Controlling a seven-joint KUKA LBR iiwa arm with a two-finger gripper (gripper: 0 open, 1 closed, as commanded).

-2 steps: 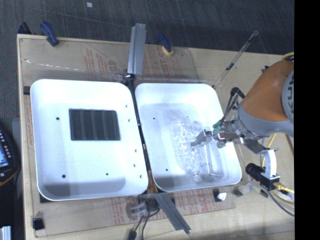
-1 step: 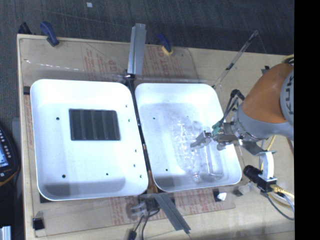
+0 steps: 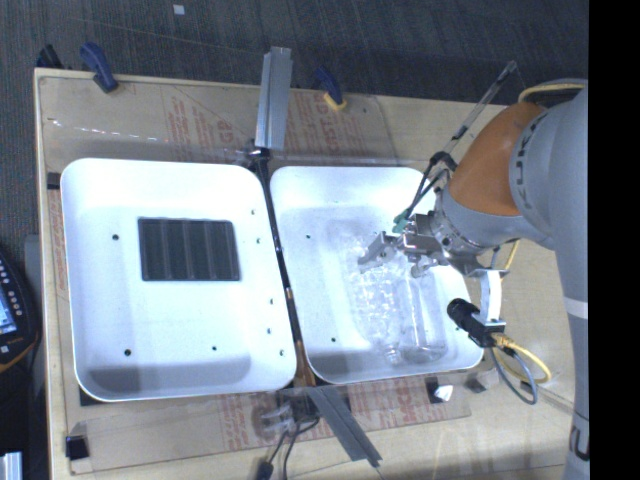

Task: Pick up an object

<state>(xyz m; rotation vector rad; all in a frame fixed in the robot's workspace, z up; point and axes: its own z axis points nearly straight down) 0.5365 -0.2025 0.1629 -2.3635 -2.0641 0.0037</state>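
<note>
A wooden bench [image 3: 150, 128] holds two shallow, glossy white bins side by side; the left bin [image 3: 90, 268] has a dark ribbed rectangular tray [image 3: 188, 249] lying flat in it. The grey arm [image 3: 540, 168] with its orange band reaches over the right bin [image 3: 320, 208], its gripper [image 3: 385, 248] low above a clear plastic bottle [image 3: 415, 313] lying beside crinkled clear packaging [image 3: 370, 293]. I cannot tell how the gripper is set.

Left bin [image 3: 90, 268] floor open around dark tray [image 3: 188, 249]; clear bottles [image 3: 400, 308] crowd right bin [image 3: 300, 268].
</note>
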